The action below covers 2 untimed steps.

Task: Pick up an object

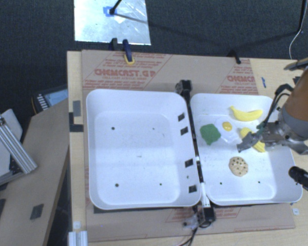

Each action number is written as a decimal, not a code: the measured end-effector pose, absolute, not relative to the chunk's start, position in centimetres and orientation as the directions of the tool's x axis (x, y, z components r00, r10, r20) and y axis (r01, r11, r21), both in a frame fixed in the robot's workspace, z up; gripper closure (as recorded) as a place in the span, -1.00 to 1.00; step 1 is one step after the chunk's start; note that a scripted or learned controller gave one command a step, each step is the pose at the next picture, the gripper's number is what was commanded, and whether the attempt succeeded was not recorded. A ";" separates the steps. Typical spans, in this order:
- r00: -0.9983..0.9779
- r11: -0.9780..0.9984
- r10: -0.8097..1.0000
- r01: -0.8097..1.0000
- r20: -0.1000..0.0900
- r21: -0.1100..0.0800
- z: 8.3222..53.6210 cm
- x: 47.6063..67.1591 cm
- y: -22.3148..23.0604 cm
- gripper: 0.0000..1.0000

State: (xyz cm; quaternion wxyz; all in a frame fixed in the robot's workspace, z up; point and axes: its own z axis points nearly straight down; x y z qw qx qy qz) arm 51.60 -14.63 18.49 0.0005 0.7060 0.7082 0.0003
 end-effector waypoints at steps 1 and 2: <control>-0.005 0.005 1.000 1.000 -0.001 0.004 19.6 51.7 -14.6 1.00; -0.015 0.015 1.000 1.000 0.004 0.004 18.4 56.0 -3.7 1.00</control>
